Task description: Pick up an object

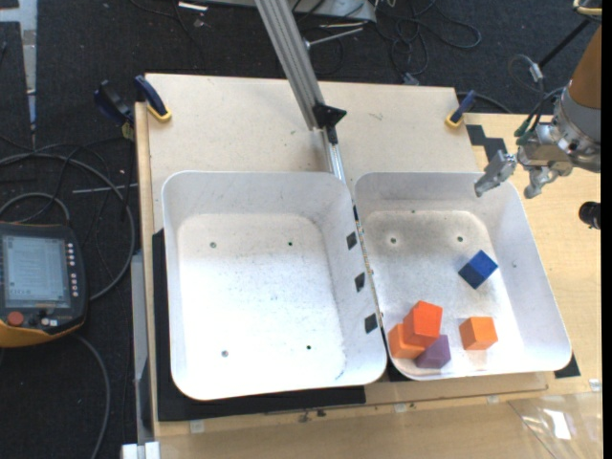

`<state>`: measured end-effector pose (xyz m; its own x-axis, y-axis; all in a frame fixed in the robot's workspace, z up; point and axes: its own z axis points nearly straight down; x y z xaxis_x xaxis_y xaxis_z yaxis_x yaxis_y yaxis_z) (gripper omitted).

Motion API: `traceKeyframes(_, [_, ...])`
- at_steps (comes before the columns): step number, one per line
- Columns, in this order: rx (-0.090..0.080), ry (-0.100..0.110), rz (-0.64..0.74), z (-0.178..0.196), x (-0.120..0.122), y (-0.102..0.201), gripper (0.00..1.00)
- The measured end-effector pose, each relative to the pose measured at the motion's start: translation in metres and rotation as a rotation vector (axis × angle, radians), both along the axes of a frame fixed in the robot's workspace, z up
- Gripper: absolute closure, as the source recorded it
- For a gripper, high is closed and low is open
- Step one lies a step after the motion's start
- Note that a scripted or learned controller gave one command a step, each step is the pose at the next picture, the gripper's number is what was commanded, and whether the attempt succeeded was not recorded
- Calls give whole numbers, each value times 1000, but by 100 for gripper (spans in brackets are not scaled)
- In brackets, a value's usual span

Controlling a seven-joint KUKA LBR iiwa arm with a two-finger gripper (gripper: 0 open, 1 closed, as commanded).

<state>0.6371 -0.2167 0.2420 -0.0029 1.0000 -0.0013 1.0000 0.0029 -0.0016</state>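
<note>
The right bin holds several small blocks. A blue cube lies near its middle right. Toward the front sit an orange block stacked against another orange piece, a purple block and a separate orange cube. My gripper hangs open above the bin's far right corner, its two fingers spread apart with nothing between them. It stands well behind and above the blue cube.
The left bin lies beside the right one. A slanted metal pole ends at the gap between the bins' far edges. Clamps sit at the bench's far corners. A teach pendant rests on the floor at left.
</note>
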Motion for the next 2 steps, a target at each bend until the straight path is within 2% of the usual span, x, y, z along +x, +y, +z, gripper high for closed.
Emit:
traceKeyframes(1, [3, 6, -4, -120, -22, -7, 0])
traceKeyframes(2, [0, -2, -4, -147, -59, 12, 0])
